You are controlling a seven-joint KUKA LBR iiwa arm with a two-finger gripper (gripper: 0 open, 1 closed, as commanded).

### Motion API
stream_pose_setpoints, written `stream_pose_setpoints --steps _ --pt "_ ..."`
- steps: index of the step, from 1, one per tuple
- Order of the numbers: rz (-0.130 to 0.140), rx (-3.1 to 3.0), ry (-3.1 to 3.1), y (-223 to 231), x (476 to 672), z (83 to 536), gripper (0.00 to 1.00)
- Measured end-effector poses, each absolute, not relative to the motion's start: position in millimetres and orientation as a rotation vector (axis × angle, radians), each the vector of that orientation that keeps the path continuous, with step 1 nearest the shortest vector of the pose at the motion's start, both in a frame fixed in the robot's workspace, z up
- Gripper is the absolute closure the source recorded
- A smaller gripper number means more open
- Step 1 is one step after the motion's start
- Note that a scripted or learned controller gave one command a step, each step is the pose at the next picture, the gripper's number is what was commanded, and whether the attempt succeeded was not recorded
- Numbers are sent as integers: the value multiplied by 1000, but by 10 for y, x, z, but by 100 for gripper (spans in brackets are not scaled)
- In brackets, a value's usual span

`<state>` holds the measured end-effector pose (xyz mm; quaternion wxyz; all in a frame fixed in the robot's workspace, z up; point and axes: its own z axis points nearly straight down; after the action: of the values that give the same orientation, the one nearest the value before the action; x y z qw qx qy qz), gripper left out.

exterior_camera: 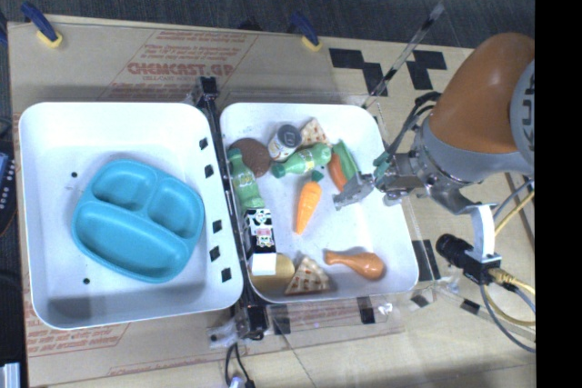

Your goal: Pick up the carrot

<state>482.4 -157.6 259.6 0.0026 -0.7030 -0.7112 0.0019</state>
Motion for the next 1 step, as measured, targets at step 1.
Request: stream_pose_setpoints --steps 1 --pt "16 -2082 -2338 -1338 5382 1672 0"
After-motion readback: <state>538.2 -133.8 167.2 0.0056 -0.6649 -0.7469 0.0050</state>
